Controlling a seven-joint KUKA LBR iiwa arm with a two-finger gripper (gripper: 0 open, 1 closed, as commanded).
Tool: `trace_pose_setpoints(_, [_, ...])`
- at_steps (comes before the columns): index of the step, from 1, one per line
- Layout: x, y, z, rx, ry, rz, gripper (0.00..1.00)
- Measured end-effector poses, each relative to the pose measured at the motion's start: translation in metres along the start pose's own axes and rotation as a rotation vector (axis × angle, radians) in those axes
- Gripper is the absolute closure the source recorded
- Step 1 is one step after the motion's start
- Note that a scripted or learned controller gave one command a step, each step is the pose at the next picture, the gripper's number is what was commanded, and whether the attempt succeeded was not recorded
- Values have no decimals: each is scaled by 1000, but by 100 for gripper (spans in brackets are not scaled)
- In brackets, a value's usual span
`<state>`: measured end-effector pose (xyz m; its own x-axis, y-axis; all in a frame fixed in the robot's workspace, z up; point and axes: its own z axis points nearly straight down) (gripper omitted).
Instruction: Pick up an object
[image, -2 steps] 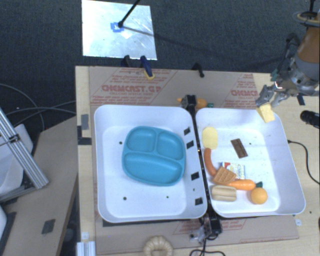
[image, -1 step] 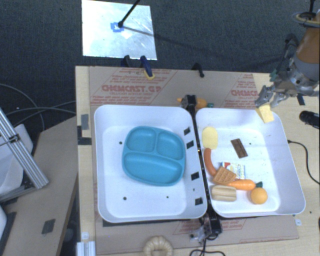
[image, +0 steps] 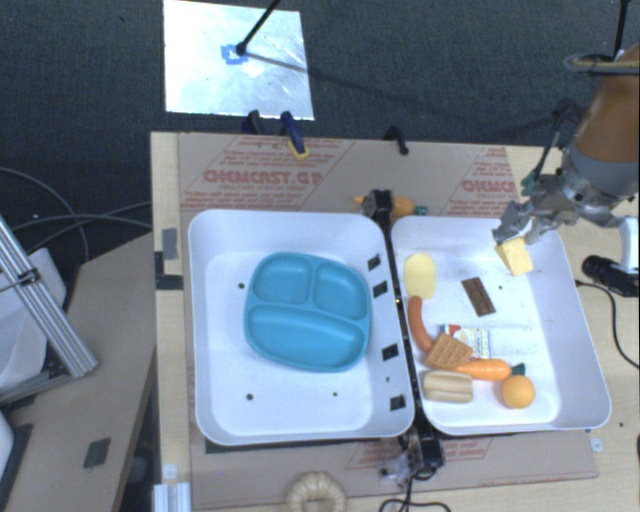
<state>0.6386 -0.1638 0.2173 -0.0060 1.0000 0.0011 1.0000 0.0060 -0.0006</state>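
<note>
Two white bins sit side by side on the counter (image: 330, 165), and the yellow cheese wedge (image: 517, 256) is up near the far right corner of the right bin (image: 570, 340), pretty much right under the gripper (image: 522, 226). The wedge's long axis runs diagonally, its narrow end toward the bin's far edge. Can't tell whether the gripper is clenched or released, or whether it touches the wedge.

Rest of that bin is crowded toward the middle and near side: a brown chocolate bar (image: 478, 296) just beside the wedge, a pale lemon (image: 419, 274), a sausage (image: 419, 322), a waffle piece (image: 448, 352), a carrot (image: 481, 369), a bread roll (image: 447, 386) and an orange (image: 517, 391). Nothing is stacked on the wedge.

The left bin (image: 215, 300) holds a blue divided plate (image: 308, 310). The counter has a cardboard top, with dark carpet beyond it.
</note>
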Motion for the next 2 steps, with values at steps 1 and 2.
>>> trace_pose_setpoints(1, [26, -34, -6, 0, -1, -1, 100])
trace_pose_setpoints(2, [52, -77, -1, 1, 0, 1, 100])
